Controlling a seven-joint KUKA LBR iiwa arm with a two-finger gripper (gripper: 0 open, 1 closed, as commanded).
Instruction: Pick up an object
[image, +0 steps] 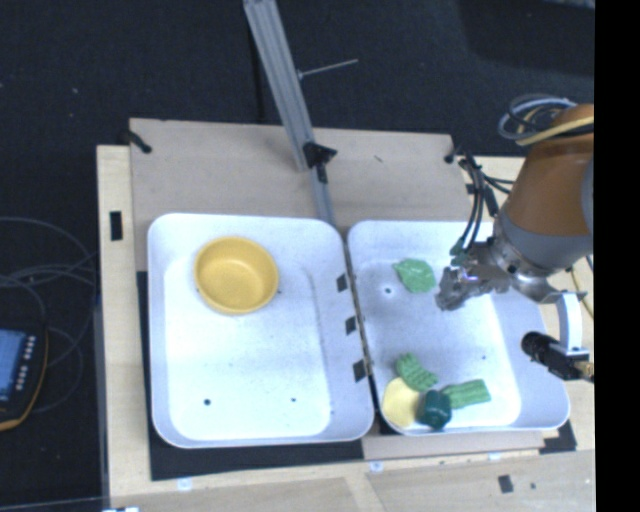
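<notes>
Below, two white bins on a tan bench — dark floor around; pincer state unclear.

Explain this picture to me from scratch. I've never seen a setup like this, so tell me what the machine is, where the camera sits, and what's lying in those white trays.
One camera looks down at a slant on a bench with two shallow white bins. The left bin holds a yellow bowl. The right bin holds a small green piece near its top, and at its bottom edge a cluster: a ridged green piece, a pale yellow piece, a dark teal piece and a green block. The grey and orange machine on the right is a robot arm. Its gripper, the grasping part, hangs over the right bin beside the small green piece. I see nothing held in it.
</notes>
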